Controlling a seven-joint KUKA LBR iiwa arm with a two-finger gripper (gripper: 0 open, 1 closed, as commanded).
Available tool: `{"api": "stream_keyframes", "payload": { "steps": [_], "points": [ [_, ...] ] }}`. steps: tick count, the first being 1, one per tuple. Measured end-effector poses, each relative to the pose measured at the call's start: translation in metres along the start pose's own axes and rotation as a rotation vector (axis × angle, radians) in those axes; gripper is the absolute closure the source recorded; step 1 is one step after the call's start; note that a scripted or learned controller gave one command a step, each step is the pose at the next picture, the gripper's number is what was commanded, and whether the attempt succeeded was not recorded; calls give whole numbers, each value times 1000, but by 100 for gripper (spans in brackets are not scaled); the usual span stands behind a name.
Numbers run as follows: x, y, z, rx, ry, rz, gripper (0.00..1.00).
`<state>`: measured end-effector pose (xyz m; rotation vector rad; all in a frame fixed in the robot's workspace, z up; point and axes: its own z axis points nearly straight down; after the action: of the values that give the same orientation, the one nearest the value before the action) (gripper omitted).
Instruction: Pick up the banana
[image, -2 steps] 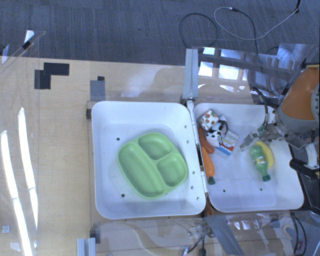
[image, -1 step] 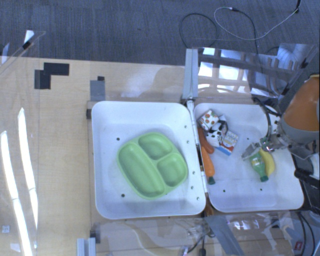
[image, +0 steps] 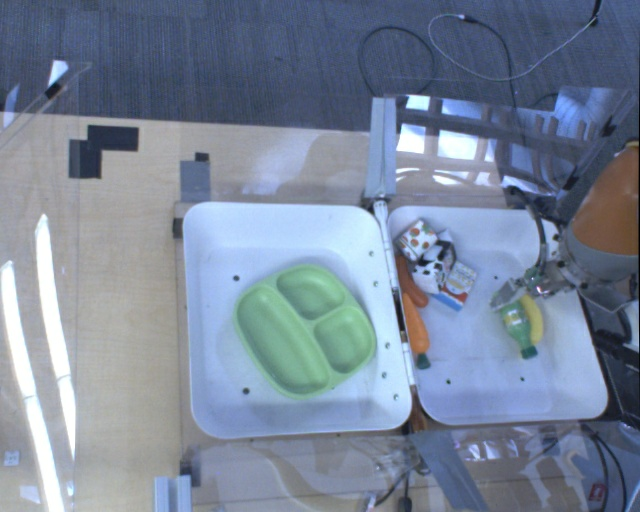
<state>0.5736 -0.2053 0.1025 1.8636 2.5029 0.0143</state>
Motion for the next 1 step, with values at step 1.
{"api": "stream_keyframes", "payload": {
  "steps": [1],
  "points": [
    [1,59,-128,10,5,-5,100]
  ]
}}
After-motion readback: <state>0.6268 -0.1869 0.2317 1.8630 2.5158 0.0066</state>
